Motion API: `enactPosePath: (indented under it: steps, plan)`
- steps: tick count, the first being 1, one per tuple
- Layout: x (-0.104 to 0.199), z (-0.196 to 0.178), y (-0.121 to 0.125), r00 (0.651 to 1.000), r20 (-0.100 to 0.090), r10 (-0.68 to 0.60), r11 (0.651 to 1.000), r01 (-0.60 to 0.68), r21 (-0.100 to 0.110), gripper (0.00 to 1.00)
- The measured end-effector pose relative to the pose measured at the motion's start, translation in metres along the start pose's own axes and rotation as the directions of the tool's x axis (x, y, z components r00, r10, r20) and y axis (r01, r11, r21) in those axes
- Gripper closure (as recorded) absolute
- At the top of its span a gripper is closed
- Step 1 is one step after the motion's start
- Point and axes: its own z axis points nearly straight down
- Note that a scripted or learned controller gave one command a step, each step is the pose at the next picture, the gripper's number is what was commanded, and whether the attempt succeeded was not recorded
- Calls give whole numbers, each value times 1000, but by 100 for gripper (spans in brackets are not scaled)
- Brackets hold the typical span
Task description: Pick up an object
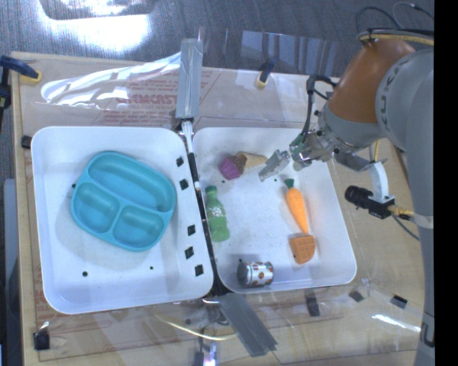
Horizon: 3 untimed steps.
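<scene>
The right bin [332, 261] holds several objects. A purple and tan ice cream cone toy [237, 165] lies near the far wall. An orange carrot [295, 207] lies right of centre, with an orange waffle-textured piece [303, 248] just below it. A green bottle [215, 214] lies along the left wall and a small silver can [255, 273] sits by the near wall. My gripper [278, 164] hangs over the far right part of this bin, between the cone toy and the carrot's green top. Its fingers stand apart with nothing between them.
The left bin [53, 280] holds a blue three-compartment plate [124, 200]. A metal divider with black clips [191, 212] runs between the bins. The arm [382, 90] comes in from the right above the right bin's far corner. A black cable fitting [370, 200] sits at the right rim.
</scene>
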Motion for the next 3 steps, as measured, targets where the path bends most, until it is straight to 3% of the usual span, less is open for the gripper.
enactPosePath:
  steps: [1,2,3]
  plan:
    - [10,-40,-46,996,-1,84,996,-84,2,0]
    - [14,97,-54,993,-1,122,993,-122,2,0]
    - [6,9,-28,999,0,53,999,-53,1,0]
